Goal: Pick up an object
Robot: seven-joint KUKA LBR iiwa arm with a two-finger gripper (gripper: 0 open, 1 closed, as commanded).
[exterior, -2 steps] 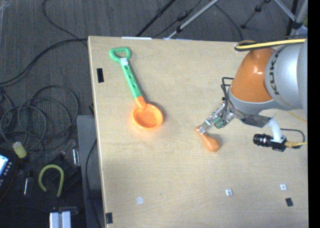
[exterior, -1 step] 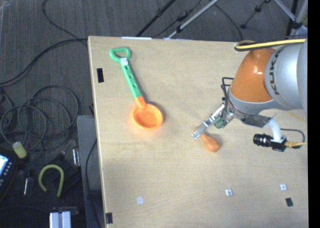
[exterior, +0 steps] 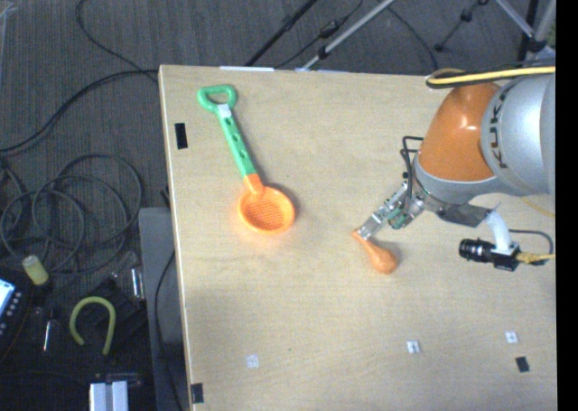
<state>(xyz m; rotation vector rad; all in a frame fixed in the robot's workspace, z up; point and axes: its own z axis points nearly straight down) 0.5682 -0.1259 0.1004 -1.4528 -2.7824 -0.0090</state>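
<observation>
A small orange carrot-shaped toy (exterior: 381, 256) lies on the tan bench top (exterior: 298, 328), right of the middle, with its pale tip pointing up and left. My gripper (exterior: 377, 225) reaches in from the right and hangs directly over that pale tip, at or very near it. Whether it touches the toy is unclear from this angle. An orange strainer spoon (exterior: 266, 211) with a long green handle (exterior: 237, 147) lies to the left, well apart from the gripper.
The orange-and-grey wrist (exterior: 470, 147) covers the right side of the bench. A small black cylinder on a cable (exterior: 488, 251) hangs below it. A yellow cable (exterior: 492, 75) runs along the top right. The bench's left edge drops to a floor strewn with cables.
</observation>
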